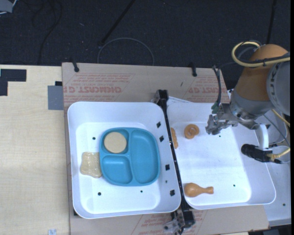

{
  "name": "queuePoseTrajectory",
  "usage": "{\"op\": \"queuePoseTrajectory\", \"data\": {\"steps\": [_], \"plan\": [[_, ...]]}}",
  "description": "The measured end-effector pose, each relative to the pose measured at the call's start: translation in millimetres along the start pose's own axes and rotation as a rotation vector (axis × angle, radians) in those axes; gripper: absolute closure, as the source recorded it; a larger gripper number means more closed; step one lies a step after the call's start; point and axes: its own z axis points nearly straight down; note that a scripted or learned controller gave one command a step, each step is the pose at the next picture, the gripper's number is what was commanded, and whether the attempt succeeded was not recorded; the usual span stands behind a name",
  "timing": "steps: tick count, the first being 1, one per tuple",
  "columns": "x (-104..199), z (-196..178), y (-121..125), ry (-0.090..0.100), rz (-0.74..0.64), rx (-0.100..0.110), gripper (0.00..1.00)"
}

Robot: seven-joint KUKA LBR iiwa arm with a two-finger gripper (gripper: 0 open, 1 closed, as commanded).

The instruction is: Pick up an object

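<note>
Listing contents from left to right, with the blue tray (137, 163) as the reference point.

Left bin (83, 199): shallow, white, carrying the blue tray, which has three compartments and sits roughly central in it.

Pale yellow flat piece (90, 164): on the bin floor, touching the blue tray's left edge, outside the tray.

Round tan disc (114, 142): lying flat inside the blue tray's upper-left compartment. The tray's other two compartments hold nothing that can be made out.

Black divider clamp (167, 146): running along the seam just right of the blue tray, where the two bins meet.

Right bin (235, 195): shallow, white, directly right of the blue tray's bin.

Small orange-tan sliver (174, 137): just right of the seam, against the right bin's left wall; shape too small to tell.

Orange-brown round item (191, 131): on the right bin's floor, right of the blue tray and level with its upper edge.

Tan drumstick-shaped item (198, 190): lying flat on the right bin's floor, right of the blue tray and below its lower edge.

Gripper (214, 128): farthest right of the blue tray, over the right bin's upper part, near the orange-brown round item but apart from it. Nothing shows between its tips, and their spread cannot be told.

Arm (257, 89): grey with an orange band, behind the gripper.
</note>
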Motion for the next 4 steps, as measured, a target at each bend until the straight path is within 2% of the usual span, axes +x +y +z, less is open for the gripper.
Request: {"op": "queuePoseTrajectory", "data": {"steps": [2, 4], "plan": [[8, -116, -2, 0.000, -0.001, -0.002, 1.00], [113, -118, -2, 0.002, -0.002, 0.006, 1.00]]}}
